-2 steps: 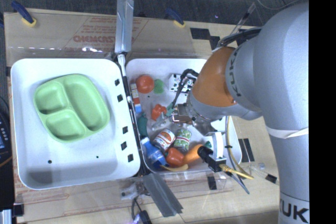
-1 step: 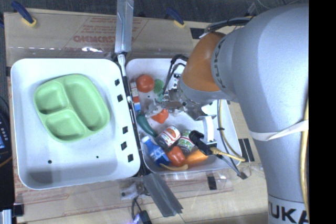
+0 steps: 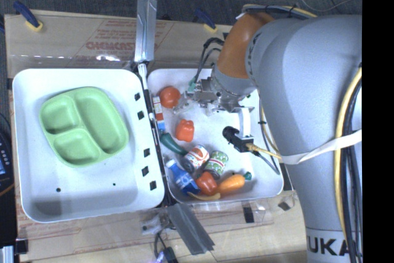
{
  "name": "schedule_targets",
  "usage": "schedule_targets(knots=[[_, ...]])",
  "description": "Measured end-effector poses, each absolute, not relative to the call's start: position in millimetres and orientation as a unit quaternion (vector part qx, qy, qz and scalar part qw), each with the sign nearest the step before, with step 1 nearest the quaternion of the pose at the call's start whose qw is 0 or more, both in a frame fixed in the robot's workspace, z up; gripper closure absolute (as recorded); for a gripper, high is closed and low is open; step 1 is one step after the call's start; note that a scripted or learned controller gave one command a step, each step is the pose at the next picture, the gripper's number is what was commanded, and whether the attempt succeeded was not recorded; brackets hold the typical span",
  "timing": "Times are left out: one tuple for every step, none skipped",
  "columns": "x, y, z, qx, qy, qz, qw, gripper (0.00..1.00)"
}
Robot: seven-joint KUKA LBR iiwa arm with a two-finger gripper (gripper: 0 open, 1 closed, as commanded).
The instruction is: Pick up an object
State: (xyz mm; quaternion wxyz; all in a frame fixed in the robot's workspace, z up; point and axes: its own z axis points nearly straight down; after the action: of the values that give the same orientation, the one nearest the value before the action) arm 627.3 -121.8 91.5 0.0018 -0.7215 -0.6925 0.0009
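Tool (image 3: 197, 95) hangs low over the far half of the right bin (image 3: 266, 189), at the end of the grey arm (image 3: 308, 83) that reaches in from the right. From this angle I cannot tell whether it is spread or pressed together, and nothing shows clearly in its grip. The things to pick from lie crowded in that same bin. Nearest the front wall is a carrot (image 3: 233, 182), with a red pepper (image 3: 207, 183) touching it on the left and a yellow sliver (image 3: 196, 196) just under the pepper. A blue item (image 3: 182, 178) lies beside them against the divider. A little farther back, a green-and-white can (image 3: 217, 164) and a red-and-white ball (image 3: 197, 156) sit touching each other. Beyond them a dark green piece (image 3: 172, 143) lies slantwise near the left wall. Farther still an orange block (image 3: 184, 130) stands by itself, and past it an orange-red ball (image 3: 169, 96) rests just beside the tool, to its left. In the left bin (image 3: 24, 194) a pale green divided plate (image 3: 83, 125) lies flat toward the far side. Both bins stand on the tabletop (image 3: 74, 34).
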Motion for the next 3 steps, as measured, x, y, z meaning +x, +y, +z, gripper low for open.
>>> schedule_targets(knots=[[565.9, -95.0, 92.9, -0.738, -0.675, 0.0001, -0.001, 0.00], [510.8, -95.9, 94.8, -0.717, -0.697, -0.0011, -0.005, 0.00], [510.6, -95.8, 94.5, -0.717, -0.697, -0.0008, -0.005, 0.00]])
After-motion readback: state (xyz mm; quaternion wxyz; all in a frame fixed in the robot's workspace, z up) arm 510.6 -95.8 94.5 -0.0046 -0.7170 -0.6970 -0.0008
